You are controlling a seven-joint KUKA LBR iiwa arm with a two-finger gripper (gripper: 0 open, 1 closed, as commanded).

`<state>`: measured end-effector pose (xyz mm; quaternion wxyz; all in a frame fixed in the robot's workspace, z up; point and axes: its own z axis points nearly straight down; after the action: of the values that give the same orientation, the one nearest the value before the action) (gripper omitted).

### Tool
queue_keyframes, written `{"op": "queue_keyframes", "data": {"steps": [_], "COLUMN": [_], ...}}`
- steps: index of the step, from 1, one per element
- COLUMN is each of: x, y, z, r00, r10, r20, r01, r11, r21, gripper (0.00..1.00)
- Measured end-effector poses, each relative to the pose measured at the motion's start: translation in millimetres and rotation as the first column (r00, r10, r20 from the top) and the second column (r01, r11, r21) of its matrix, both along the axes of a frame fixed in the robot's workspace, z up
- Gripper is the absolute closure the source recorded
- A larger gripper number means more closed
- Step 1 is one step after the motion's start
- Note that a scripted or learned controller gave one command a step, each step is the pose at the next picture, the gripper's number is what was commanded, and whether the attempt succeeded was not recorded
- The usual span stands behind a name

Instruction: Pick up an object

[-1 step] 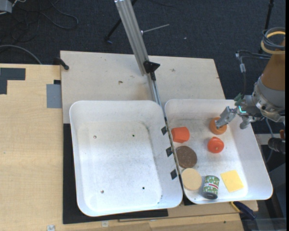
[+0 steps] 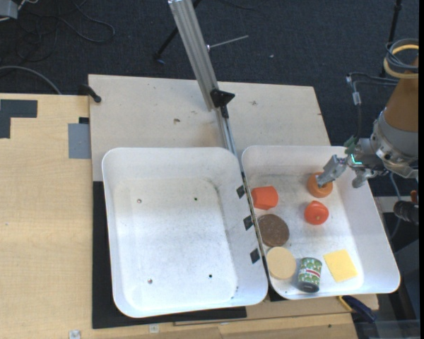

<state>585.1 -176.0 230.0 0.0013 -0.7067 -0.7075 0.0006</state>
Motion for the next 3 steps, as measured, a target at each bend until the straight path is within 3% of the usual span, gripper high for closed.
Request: {"op": "queue_keyframes", "data": {"steps": [2, 3], "x": [0.3, 0.8], "y": [10.9, 11.5], "z": [-100.2, -139.0], "r00": [1.000, 1.000], "r10": [-0.001, -0.003], "r20": [-0.005, 0.002], "r01": [0.001, 0.003], "r11": [1.000, 1.000], "r21": [0.001, -0.001], "gripper": [0.00, 0.00]}}
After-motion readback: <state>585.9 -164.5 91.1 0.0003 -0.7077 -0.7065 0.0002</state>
